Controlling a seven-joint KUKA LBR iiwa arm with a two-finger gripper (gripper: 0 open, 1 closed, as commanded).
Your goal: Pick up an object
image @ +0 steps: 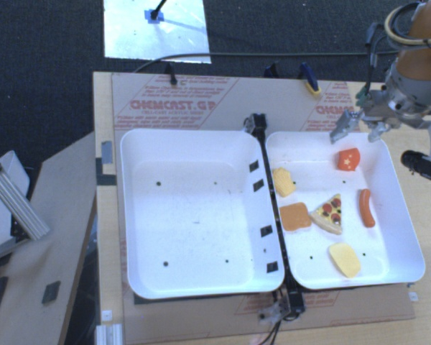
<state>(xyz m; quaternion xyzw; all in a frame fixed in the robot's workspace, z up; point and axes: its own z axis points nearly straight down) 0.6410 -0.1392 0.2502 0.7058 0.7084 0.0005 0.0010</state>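
The gripper [360, 128] is poised, fingers spread and empty, above the right bin's [406, 225] far edge. The red tomato piece [348, 159] just below is judged the likeliest target; a descent is required.

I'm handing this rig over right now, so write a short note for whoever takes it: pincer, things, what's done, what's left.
Pincer: open, holding nothing, over the far rim of the right bin.
Things, all lying in the right bin: red piece nearest the pincer, sausage, pizza slice, brown toast, ridged yellow piece, pale yellow piece.
Done: nothing picked yet.
Left: lower onto one object, probably the red piece, close and lift.
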